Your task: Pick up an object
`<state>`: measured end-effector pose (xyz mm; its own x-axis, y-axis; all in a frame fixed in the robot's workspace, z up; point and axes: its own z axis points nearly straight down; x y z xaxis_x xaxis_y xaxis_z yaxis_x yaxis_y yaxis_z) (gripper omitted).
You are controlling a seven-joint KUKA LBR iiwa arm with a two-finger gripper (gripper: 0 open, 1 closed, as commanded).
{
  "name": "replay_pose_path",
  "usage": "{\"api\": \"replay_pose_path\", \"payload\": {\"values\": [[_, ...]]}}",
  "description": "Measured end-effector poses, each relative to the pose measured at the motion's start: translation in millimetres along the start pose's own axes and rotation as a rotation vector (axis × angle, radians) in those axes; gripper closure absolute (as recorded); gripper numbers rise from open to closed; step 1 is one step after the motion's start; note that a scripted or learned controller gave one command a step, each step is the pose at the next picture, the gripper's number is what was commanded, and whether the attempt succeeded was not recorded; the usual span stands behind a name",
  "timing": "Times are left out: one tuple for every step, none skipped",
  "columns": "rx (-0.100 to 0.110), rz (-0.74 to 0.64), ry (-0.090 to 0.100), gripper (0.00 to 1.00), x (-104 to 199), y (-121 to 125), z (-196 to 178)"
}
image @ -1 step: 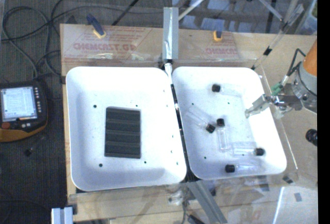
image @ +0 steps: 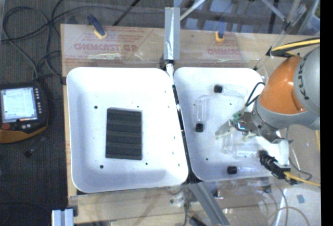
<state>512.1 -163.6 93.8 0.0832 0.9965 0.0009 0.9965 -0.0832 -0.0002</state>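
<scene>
End effector (image: 232,128) low in right bin (image: 208,76) among clear plastic items (image: 202,109); finger state could not be told. Risk: slippery transparent target, grasp closing on nothing.

a flat black ribbed rectangular pad (image: 124,133) lies in the left white bin (image: 83,89), near its middle.

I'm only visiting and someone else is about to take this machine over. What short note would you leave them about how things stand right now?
Gripper: low inside the right bin, among clear plastic tubes with black caps; whether its fingers are open or shut cannot be told.
Things: a clear tube lies left of the gripper; black caps sit scattered about that bin. The left bin holds a black ribbed block.
Done: arm has reached into the right bin.
Left: nothing is seen lifted; a pick has yet to be confirmed.
</scene>
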Motion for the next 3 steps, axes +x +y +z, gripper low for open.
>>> {"api": "replay_pose_path", "payload": {"values": [[0.000, 0.000, 0.001, 1.00, 0.6, 0.4, -9.2], [0.002, 0.012, -0.004, 1.00, 35.4, 95.1, -93.9], [0.002, 0.006, -0.003, 1.00, 93.9, 138.5, -106.3]]}}
